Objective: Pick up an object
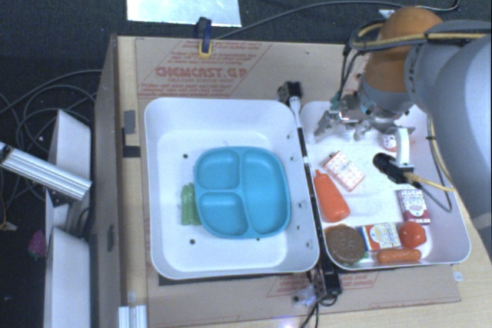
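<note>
Gripper [344,124]: beyond the orange toy bottle [332,197], over the right bin's [377,203] far end. Whether it is open or closed cannot be told.
Candidates: patterned packet [344,170] just right of the bottle, burger patty [347,242] nearer.
Status, judged: nothing lifted; descent, grasp and lift all remain.

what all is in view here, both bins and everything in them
bins: 2, white, side by side on the bench
divided plate: 1, blue, middle of left bin
green item: 1, green, left bin, beside the plate's left edge
bottle shape: 1, orange-red, right bin, left side
small box: 1, white and red, right bin, just beyond the bottle shape
patty: 1, brown, right bin, near left corner
flat pack: 1, white and orange, beside the patty
tomato: 1, red, right bin, near right
sausage: 1, orange-red, along the near wall
carton: 1, red and white, beyond the tomato
arm: 1, grey with orange band, from the right
gripper: 1, metal, over the right bin's far end
</note>
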`<state>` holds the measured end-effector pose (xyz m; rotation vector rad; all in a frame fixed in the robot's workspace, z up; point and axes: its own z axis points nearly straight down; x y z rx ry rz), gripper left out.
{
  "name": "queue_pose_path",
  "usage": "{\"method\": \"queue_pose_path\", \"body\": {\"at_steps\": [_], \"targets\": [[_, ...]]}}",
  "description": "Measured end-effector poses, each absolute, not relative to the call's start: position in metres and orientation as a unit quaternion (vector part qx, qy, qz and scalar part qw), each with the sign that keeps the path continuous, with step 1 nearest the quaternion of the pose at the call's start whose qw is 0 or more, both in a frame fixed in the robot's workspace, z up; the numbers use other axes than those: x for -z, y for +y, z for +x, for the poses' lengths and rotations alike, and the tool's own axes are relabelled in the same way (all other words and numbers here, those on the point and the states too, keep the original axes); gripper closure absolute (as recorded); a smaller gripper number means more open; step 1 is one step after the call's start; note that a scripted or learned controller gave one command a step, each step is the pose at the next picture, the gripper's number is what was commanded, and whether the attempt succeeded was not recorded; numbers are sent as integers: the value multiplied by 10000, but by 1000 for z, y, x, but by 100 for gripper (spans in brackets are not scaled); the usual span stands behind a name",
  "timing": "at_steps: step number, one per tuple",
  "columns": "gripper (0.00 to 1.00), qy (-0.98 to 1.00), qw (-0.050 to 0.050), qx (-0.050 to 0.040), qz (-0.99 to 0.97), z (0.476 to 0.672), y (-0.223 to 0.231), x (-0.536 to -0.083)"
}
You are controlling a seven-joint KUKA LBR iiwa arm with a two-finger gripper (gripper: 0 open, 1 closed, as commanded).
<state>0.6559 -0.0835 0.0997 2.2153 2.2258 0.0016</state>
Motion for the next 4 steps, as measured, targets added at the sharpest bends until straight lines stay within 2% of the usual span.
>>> {"method": "queue_pose_path", "body": {"at_steps": [1, 2, 3, 4], "targets": [[0, 7078, 6, -2, 7064, 648, -83, -85], [0, 7075, 16, -8, 7067, 668, -104, -85], [0, 7086, 8, -7, 7056, 661, -88, -85], [100, 7093, 20, -17, 7049, 662, -88, -96]]}}
